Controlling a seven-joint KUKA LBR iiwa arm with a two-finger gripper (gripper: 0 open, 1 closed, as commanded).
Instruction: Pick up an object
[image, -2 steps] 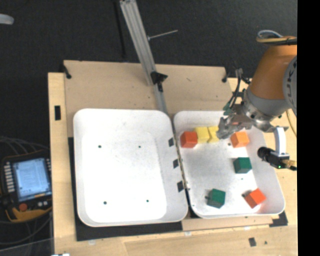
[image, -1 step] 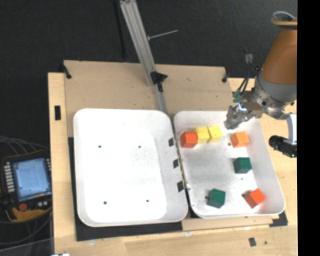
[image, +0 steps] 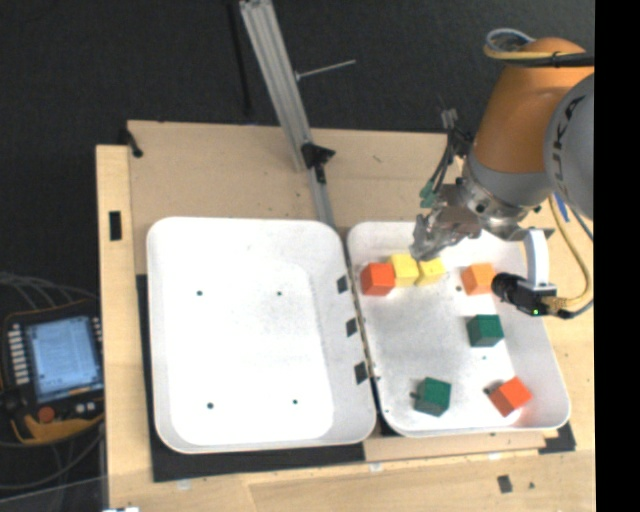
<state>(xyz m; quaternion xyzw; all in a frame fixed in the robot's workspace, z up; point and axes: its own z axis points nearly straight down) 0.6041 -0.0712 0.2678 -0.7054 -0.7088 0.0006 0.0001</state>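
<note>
In the right bin (image: 540, 400) lie several small blocks. An orange-red cube (image: 377, 278) sits at the far left, with two yellow cubes beside it, one (image: 405, 268) and another (image: 430, 270). My gripper (image: 432, 243) hangs just above the yellow cubes, its tip close over them. An orange block (image: 478, 278) rests to their right. Two green cubes lie lower, one (image: 485, 330) near the middle and one (image: 433, 396) near the front. A red-orange cube (image: 509, 395) sits at the front right.
The left bin (image: 250, 330) stands beside the right one, with a dividing rim between them. A slanted metal rod (image: 285, 95) rises behind the bins. A teach pendant (image: 55, 360) lies off the bench at the left.
</note>
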